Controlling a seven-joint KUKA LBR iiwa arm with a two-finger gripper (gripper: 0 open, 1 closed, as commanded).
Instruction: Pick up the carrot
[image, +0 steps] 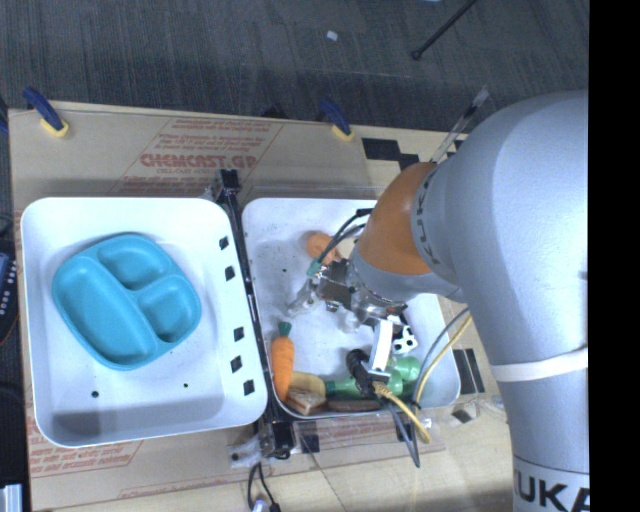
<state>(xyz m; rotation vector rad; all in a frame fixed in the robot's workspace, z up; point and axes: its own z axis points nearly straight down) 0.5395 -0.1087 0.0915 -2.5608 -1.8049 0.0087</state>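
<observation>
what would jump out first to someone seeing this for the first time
The big grey arm with its orange band fills the right side, reaching down over the right bin. Next comes the bright blue divided plate lying alone in the left bin. Then the orange carrot near the right bin's front left, beside a cluster of toys along the front wall, with the gripper hanging apart from it.

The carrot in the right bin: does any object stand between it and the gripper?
Nothing visible does. The carrot lies by the right bin's left wall, with bare white floor between it and the gripper above it. Other toys crowd only its lower end.
</observation>
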